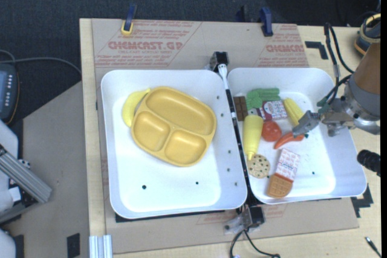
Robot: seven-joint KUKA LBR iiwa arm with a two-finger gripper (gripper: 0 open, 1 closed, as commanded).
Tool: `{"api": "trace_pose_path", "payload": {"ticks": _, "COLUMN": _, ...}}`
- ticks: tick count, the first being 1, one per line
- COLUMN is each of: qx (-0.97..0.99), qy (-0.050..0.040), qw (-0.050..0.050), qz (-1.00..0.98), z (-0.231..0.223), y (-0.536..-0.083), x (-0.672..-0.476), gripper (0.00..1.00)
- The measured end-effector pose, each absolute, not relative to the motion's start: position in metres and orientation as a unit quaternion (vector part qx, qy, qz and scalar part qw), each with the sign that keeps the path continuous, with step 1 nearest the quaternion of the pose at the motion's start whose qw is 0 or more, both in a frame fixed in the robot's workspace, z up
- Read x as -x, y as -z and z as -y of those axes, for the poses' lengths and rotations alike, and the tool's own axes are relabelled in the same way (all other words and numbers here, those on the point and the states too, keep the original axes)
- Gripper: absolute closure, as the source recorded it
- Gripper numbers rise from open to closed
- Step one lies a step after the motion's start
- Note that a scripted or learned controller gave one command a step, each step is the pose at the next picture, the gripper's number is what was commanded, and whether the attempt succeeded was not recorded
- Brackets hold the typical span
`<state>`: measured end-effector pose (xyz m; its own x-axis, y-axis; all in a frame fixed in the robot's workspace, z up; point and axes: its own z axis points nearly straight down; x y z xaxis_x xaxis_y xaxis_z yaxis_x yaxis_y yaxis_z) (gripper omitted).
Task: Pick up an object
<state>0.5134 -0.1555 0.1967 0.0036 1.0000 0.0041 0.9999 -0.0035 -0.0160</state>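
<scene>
**Gripper low over the right bin's toy food**

On the left of the table (91, 130), the left bin (121, 190) carries a yellow divided tray (174, 125) lying at a tilt, its three compartments facing up. A paler yellow plate (130, 107) peeks out from under the tray's left edge. The rest of that bin's floor is bare white.

Across the middle divider sits the right bin (338, 178), crowded with small toy foods in its left half. Near the divider lies a brown chocolate bar (240, 107), and below it a yellow bottle (252, 135) pointing downward toward a round cookie (259, 165). Further right at the top is a green piece (263, 95), with a small red-and-white packet (275, 109) just under it and a yellow corn cob (293, 110) beside that. A red tomato (272, 129) touches the bottle's side. An orange carrot (288, 140) lies just right of the tomato. Below are a white-and-pink wrapper (288, 162) and a waffle-patterned orange piece (279, 185).

The gripper (304, 125) reaches in from the right, its grey tip down at the carrot's upper end. How far the gripper is open cannot be told from this angle, nor whether it has hold of anything.
</scene>
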Motion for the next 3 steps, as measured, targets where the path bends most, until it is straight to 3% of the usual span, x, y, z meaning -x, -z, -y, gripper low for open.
{"api": "trace_pose_path", "payload": {"ticks": 1, "qx": 0.707, "qy": -0.0001, "qw": 0.001, "qz": 0.707, "z": 0.155, "y": -0.204, "x": -0.517, "gripper": 0.00}}
{"api": "trace_pose_path", "payload": {"ticks": 3, "qx": 0.707, "qy": -0.0016, "qw": 0.004, "qz": 0.707, "z": 0.158, "y": -0.090, "x": -0.528, "gripper": 0.00}}
